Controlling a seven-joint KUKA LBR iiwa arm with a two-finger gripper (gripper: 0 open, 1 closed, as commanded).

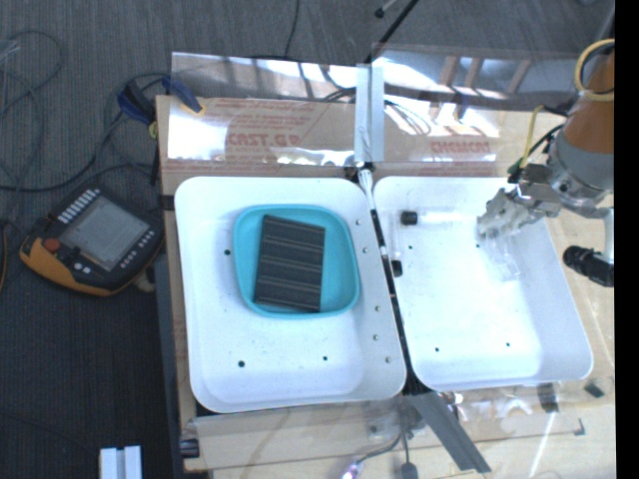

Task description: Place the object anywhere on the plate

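A dark ribbed rectangular block (291, 262) lies flat on the teal plate (341, 277), which sits in the left white bin (290, 377). My gripper (497, 230) hangs over the upper right part of the right bin (499, 347), well away from the plate. Its pale translucent fingers point down and left, and I see nothing between them.
A small black piece (408, 218) lies near the top left corner of the right bin. A clear wall with cardboard behind it (300, 138) stands along the back of both bins. A teach pendant (95, 242) rests on the floor to the left.
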